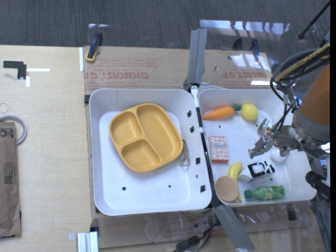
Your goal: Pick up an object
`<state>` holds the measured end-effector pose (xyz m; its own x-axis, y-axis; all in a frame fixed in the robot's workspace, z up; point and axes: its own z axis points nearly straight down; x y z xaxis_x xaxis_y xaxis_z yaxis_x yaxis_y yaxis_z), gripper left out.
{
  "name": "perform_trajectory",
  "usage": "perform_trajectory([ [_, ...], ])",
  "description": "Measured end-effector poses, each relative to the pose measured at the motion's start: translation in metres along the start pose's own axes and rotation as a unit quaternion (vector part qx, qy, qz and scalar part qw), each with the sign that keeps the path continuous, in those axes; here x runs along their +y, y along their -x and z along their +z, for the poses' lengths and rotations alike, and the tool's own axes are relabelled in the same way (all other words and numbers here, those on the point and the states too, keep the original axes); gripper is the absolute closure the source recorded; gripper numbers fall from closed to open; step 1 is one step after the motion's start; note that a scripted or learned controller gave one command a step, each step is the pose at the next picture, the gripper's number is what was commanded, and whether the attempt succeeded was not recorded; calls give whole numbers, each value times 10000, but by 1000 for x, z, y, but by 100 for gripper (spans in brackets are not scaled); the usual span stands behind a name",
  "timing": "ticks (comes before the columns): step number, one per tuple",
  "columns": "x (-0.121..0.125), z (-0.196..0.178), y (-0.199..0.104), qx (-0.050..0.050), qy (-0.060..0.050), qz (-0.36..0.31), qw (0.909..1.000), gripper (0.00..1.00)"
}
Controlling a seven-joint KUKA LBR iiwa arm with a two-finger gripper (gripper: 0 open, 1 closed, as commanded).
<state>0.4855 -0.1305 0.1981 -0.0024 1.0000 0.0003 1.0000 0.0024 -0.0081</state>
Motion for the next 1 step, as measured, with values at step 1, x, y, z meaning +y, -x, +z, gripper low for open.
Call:
perform_trajectory([
  [1, 69, 109, 38, 1, 23, 660, 9978, 0],
])
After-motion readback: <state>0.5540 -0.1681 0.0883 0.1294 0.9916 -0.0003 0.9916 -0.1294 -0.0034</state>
